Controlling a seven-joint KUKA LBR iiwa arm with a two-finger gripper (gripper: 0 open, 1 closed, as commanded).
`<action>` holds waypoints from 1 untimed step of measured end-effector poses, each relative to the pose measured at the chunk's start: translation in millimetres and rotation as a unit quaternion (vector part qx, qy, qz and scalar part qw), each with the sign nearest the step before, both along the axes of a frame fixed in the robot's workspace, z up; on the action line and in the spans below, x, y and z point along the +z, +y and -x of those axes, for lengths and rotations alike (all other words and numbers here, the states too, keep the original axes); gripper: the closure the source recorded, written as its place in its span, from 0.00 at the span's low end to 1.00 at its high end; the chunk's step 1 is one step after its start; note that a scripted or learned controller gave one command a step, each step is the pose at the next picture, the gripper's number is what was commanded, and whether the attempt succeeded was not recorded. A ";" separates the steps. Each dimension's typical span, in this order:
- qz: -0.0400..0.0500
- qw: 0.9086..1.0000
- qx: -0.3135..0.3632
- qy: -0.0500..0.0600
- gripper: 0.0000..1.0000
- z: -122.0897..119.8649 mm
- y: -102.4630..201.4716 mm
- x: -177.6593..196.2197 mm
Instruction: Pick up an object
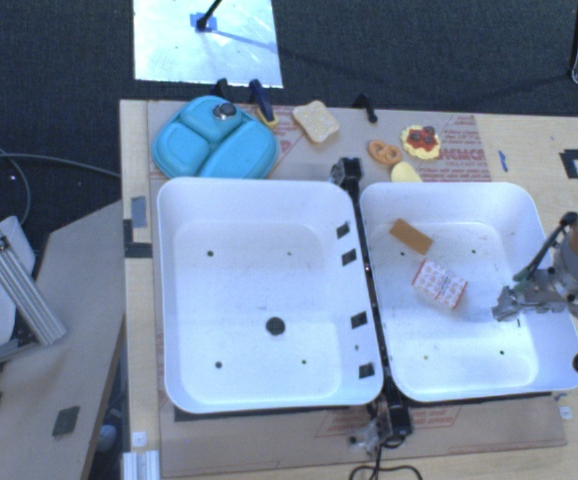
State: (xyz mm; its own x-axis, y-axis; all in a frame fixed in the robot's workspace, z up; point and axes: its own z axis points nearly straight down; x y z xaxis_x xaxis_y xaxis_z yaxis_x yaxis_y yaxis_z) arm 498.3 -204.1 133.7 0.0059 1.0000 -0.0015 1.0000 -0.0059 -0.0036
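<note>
Gripper low over the right-hand bin, near its right wall, finger spread impossible to tell. Nearest target: red-and-white packet, just left of gripper, long axis slanting down-right. Tan block farther, up-left of packet

floor: dark carpet | bench: pale wood | shiny sheet (reflecting light) behind bench
</note>
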 end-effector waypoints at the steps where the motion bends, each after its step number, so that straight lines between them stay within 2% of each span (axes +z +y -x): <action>1: 0.002 1.000 0.005 -0.005 1.00 -15.4 36.7 -48.7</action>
State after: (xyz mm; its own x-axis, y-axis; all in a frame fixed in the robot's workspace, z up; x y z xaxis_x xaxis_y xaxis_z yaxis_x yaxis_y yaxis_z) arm 513.6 -167.3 85.0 -0.0045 1.0000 -0.0057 1.0000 0.0046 0.0065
